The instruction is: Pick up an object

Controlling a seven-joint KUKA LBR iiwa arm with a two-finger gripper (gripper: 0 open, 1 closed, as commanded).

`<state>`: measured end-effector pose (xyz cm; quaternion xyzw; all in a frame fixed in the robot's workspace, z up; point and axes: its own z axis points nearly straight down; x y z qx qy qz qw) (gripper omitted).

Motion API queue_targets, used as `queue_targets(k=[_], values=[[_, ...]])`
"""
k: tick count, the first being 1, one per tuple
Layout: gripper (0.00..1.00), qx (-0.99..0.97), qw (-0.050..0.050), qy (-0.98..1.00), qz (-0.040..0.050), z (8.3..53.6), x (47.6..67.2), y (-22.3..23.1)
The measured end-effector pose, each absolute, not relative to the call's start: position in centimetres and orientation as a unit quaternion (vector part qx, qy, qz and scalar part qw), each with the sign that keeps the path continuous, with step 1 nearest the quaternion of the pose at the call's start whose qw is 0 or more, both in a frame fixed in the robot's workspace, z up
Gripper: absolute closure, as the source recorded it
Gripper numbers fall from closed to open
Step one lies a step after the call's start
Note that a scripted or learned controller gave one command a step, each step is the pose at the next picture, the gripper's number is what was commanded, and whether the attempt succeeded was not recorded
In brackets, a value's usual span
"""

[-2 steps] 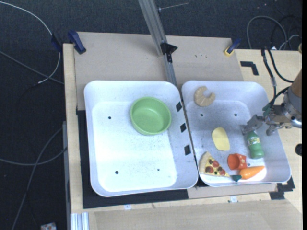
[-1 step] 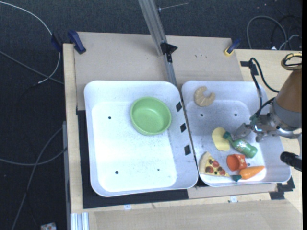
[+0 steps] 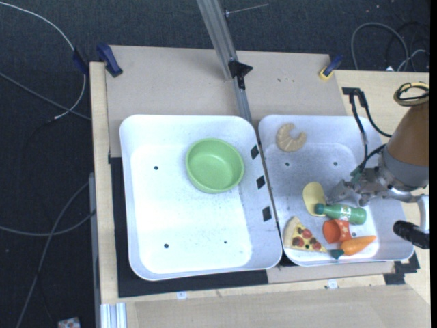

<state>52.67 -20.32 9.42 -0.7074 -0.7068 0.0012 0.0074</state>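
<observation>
Several toy foods lie in the right bin. A tan croissant sits near its back left. At the front are a yellow piece, a green bottle lying on its side, a red tomato, an orange carrot and a pizza slice. My gripper hangs low over the right bin, just behind the green bottle and to the right of the yellow piece. The grey wrist hides its tip.
A green bowl stands in the left bin, towards its back right. A metal pole slants down to the bins' shared wall. Cables run along the right bin's back right edge.
</observation>
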Motion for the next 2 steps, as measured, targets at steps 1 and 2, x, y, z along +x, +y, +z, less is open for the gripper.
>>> queue_targets(k=[1, 2], values=[[1.00, -0.707, 0.005, -0.707, -0.0007, 10.8, 52.8, -20.3], [1.00, -0.707, -0.004, -0.707, -0.0026, 17.4, 52.6, -20.4]])
